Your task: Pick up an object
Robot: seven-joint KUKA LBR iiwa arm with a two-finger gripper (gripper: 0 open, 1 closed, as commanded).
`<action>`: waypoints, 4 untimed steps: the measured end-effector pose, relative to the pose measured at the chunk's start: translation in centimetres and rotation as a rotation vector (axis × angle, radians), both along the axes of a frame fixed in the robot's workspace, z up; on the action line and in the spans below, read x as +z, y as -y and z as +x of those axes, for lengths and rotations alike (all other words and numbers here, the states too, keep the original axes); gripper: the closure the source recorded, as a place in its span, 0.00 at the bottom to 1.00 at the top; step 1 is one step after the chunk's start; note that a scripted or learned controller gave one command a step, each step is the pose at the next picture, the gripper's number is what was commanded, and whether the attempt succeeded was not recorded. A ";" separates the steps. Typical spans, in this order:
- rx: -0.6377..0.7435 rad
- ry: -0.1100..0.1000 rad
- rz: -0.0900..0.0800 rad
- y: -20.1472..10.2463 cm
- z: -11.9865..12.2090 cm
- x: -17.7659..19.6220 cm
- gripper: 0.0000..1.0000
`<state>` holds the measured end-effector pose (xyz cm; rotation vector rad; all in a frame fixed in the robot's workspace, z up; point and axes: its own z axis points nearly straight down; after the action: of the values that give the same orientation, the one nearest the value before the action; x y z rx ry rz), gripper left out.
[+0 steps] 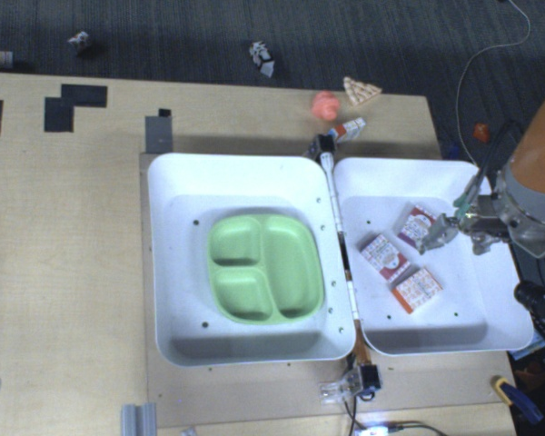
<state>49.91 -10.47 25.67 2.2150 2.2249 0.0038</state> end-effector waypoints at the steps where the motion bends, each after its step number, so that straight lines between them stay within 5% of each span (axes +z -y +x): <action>1: -0.002 -0.003 0.000 -0.6 -1.2 -13.0 0.00; 2: 0.000 0.003 0.000 -0.7 -1.0 -11.9 1.00; 3: 0.000 0.003 0.000 -0.7 -1.1 -11.9 0.00; 4: -0.009 0.013 -0.010 -1.6 -0.9 -16.7 0.00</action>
<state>49.01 -8.84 8.98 2.2128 2.2038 0.0068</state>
